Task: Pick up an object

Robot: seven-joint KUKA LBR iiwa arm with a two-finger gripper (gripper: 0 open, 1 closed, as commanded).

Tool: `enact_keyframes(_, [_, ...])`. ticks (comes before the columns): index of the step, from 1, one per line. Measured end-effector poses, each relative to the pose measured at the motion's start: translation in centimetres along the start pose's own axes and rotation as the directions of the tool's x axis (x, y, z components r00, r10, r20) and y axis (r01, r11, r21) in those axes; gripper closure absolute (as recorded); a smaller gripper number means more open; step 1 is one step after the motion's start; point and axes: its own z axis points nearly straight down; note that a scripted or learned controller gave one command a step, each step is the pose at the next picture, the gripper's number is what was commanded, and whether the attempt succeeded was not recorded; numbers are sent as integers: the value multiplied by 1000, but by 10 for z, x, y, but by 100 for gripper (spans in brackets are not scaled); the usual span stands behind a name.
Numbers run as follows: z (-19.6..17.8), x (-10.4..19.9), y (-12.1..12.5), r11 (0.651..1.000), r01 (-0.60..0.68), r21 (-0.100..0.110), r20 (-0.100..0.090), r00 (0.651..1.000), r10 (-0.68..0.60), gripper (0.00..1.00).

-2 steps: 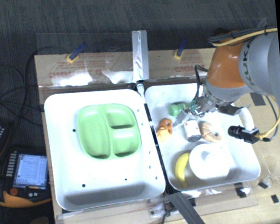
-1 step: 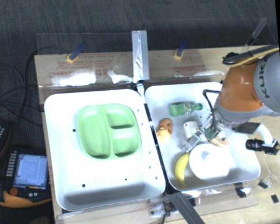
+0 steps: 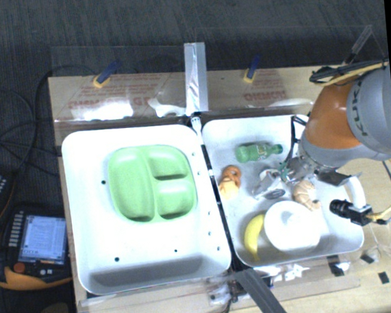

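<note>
Camera view: gripper (image 3: 286,172) low inside right bin (image 3: 220,184), open or closed cannot tell. Clear crumpled item (image 3: 268,183) just left of it, tan toy (image 3: 304,191) just below. Green bottle (image 3: 257,152) above-left, orange figure (image 3: 229,180) by divider, white round lid (image 3: 291,225) and banana (image 3: 252,235) at front. Left bin (image 3: 88,252) carries green tray (image 3: 153,182), room around it.

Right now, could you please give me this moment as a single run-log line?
gripper: over right bin, beside silver piece | grasp: unconfirmed | nearby: green bottle, banana | left bin: green tray
</note>
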Motion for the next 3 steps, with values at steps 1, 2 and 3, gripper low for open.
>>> enact_keyframes(1, [-10,0,1,1000,0,-3,0,1000,0,100])
enact_keyframes(2, [-134,57,-8,990,141,10,-4,990,-141,100])
enact_keyframes(3, [-94,95,-10,944,331,10,-6,944,-331,100])
